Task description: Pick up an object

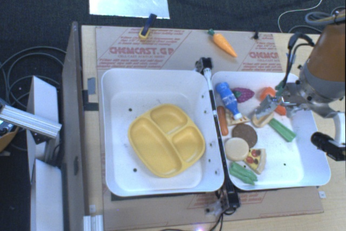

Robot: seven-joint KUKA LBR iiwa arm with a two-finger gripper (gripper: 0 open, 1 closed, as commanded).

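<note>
Yellow three-compartment plastic plate (166, 139) lies alone in the left white bin (116, 116). One blue bottle (228, 99), one purple piece (243, 94), one red sausage (223, 120), one brown disc (245, 134), one tan disc (236, 149), one pizza slice (254, 159) and two green pieces (242, 173) fill the right white bin (311, 167). Jaws (265, 112) sit over a tan piece, state unclear, beside an orange item (268, 93)

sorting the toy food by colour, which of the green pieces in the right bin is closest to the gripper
The green stick lying slantwise just below the gripper, near the bin's right side. The other green piece, the pea pod, lies far off at the bin's front edge beside the pizza slice.
</note>
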